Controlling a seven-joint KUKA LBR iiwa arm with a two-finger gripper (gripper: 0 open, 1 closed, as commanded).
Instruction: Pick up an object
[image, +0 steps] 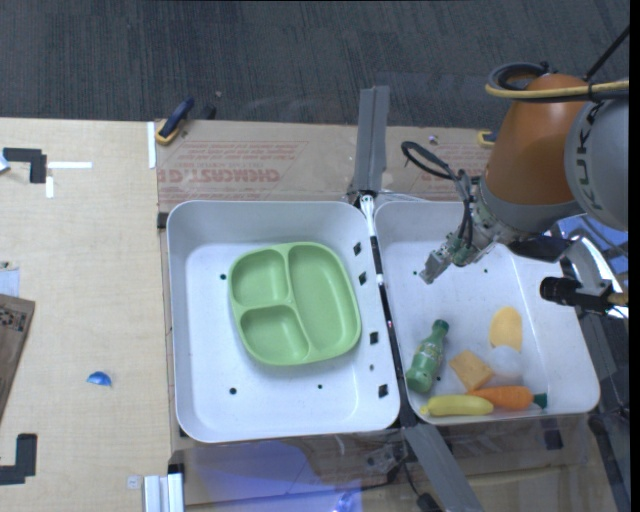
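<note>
1. Five small toy food pieces sit in the right shallow white plastic bin (560, 300), all bunched toward its near edge: a small green plastic bottle (427, 355), a pale yellow rounded piece (506, 327), an orange wedge-shaped block (470, 370), an orange toy carrot (508, 398) and a yellow toy banana (457, 405). Any of them counts for the task, nothing is picked yet.
2. The end effector (440, 262) hangs over the far-left part of that same bin, above bare white floor. Nothing is between its tips that I can see, and honestly I can't tell if it's open or closed, too small and dark.
3. The key relation: the bottle looks like the closest candidate, lying toward the near edge from the end effector, almost straight toward the camera. Its long axis runs roughly far-to-near with a slight tilt, cap end pointing away. It sits just beside the bin's left wall, so I'd guess a pinch across its narrow width could get cramped there.
4. The banana and carrot lie end to end along the near wall, touching or nearly so, long axes running left-right.
5. The left shallow white plastic bin (200, 330) holds a light green three-compartment plate (296, 302); the compartments look bare.
6. Both bins sit side by side on the light wood desk (80, 290).
</note>
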